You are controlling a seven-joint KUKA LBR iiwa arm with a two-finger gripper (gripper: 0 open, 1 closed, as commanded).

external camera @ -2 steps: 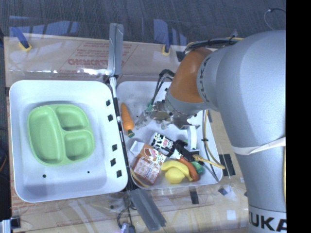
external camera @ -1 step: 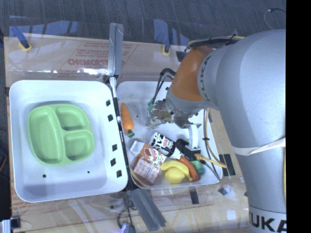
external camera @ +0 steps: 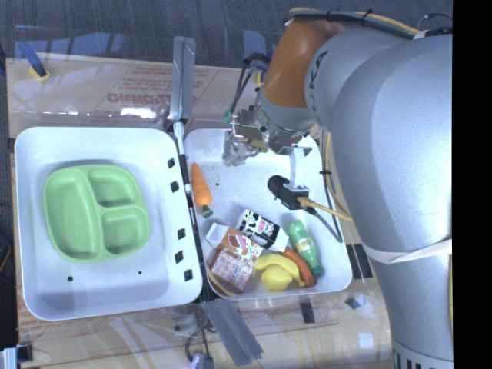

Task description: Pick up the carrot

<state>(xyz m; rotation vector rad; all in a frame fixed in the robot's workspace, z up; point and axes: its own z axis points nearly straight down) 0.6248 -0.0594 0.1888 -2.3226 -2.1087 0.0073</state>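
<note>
Camera view: left bin (external camera: 31,206) holds a green divided tray (external camera: 96,211), three compartments, sitting toward the bin's left side.

Right bin (external camera: 211,141) holds the clutter. Carrot (external camera: 201,190) lies along the bin's left wall, roughly mid-length, orange body with green stub pointing at the near edge, nothing touching it. Near edge of that bin: brown snack packet (external camera: 233,260), black-and-white cow-print carton (external camera: 258,227) just behind it, yellow lemon-like piece (external camera: 277,270), green bottle (external camera: 304,246) toward the right wall with an orange piece underneath it.

Gripper (external camera: 237,151) hangs over the far left part of the right bin, apart from the carrot, nothing pinched. Can't tell the gripper's state, too blurred. Arm fills the right side, orange band above the wrist.

Bench (external camera: 115,83) behind the bins is brown card under clear sheet; dark floor beyond.
</note>
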